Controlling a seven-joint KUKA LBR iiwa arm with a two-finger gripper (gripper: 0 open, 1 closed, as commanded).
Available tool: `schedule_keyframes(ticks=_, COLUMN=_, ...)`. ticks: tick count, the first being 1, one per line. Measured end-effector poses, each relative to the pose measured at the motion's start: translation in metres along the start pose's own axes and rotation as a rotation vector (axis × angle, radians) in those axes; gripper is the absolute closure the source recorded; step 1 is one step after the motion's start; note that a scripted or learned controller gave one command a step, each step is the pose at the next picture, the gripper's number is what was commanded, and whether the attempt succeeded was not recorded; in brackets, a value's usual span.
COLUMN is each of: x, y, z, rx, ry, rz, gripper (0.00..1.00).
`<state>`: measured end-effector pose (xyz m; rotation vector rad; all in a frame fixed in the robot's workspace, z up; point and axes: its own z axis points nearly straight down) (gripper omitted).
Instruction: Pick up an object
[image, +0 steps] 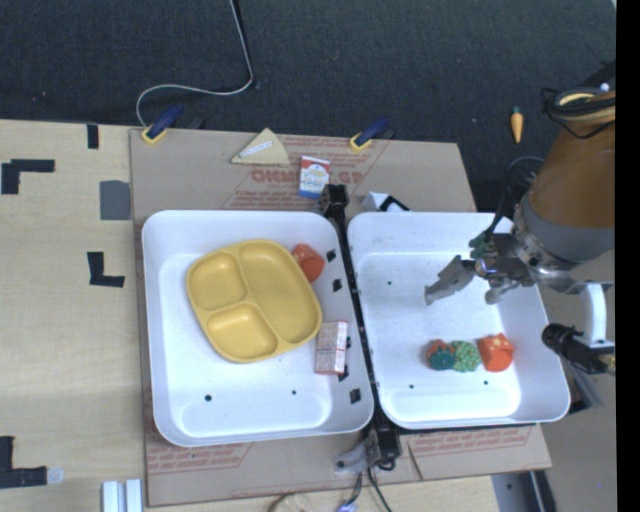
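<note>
My gripper (470, 287) hangs over the right bin (400, 390), its two fingers (447, 281) spread open with nothing between them. Below it, near the bin's front, lie a red and green toy (451, 355) and an orange-red toy (495, 351), side by side and apart from the fingers. In the left bin (170, 400) rest a yellow divided plate (254, 298), a small orange-red object (309, 262) at its far right corner, and a small pinkish box (331, 347) by the bin's right wall.
Beyond the bins, on the cardboard, stand a small red and white carton (314, 177) and a tan wedge (262, 148). Two blue clips (160, 124) hold the cardboard's far edge. A cable (200, 90) loops behind.
</note>
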<state>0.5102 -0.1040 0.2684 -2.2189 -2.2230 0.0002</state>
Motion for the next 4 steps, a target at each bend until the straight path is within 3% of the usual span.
schedule_keyframes(ticks=1, x=-0.038, y=-0.023, z=0.111, rx=0.003, ry=0.001, rz=0.002, gripper=0.00)
schedule_keyframes(ticks=2, x=-0.030, y=-0.014, z=0.178, rx=-0.007, ry=-0.005, rz=0.006, gripper=0.00)
schedule_keyframes(ticks=3, x=-0.032, y=-0.012, z=0.167, rx=-0.015, ry=-0.010, rz=0.006, gripper=1.00)
schedule_keyframes(ticks=4, x=0.040, y=0.018, z=0.084, rx=-0.001, ry=0.000, rz=-0.001, gripper=1.00)
